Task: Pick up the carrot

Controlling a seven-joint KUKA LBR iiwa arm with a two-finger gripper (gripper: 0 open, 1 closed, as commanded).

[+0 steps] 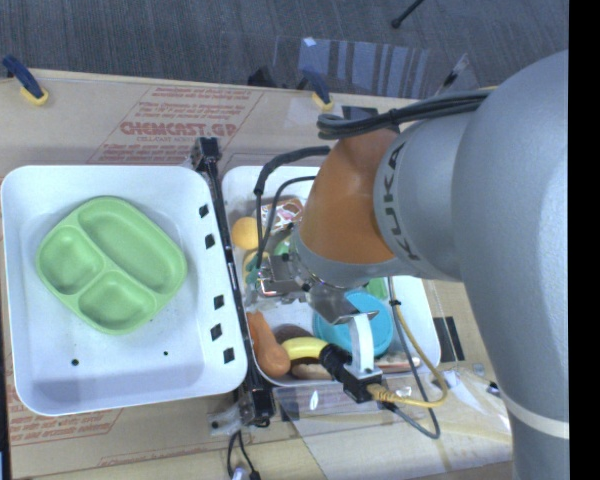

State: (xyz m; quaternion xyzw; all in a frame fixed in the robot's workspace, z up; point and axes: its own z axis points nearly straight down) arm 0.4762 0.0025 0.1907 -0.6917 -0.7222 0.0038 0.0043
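gripper (298, 273): buried under the arm's own wrist (355, 208), low over the right bin (242, 183). honestly can't tell if it's spread or pinched.
carrot (267, 345): orange, lying along the right bin's left wall near the front, touching the banana (305, 348). not in the grip.
neighbours: blue bowl (375, 323) just right of the banana, a yellow ball (245, 233) further back.
left bin (20, 298): just the green divided plate (110, 263).
step: I'd say still lining up, no grab yet.
next: needs to shift toward the front-left corner and drop clear of the banana.
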